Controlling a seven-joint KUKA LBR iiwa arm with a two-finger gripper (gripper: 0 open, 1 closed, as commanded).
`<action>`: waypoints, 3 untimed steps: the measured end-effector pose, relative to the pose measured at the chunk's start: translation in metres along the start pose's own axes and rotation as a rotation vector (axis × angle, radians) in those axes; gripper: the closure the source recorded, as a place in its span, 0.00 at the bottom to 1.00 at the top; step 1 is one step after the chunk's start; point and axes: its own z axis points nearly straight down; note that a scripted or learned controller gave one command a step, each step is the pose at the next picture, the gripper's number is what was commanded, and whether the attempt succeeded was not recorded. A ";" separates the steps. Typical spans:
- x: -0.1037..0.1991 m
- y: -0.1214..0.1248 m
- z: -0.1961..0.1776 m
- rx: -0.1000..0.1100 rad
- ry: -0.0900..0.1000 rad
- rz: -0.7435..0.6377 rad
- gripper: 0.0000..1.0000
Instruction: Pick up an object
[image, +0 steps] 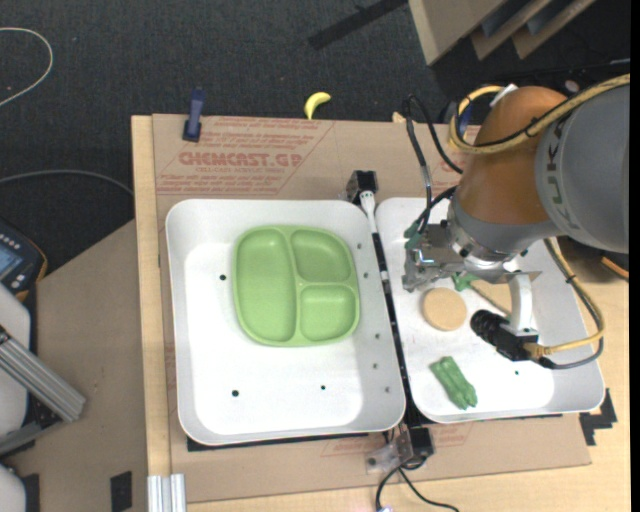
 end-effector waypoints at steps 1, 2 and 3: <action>-0.009 0.002 -0.124 -0.021 -0.005 0.005 1.00; 0.048 -0.023 -0.117 -0.002 -0.001 0.001 1.00; 0.018 -0.074 -0.274 -0.026 -0.002 0.007 1.00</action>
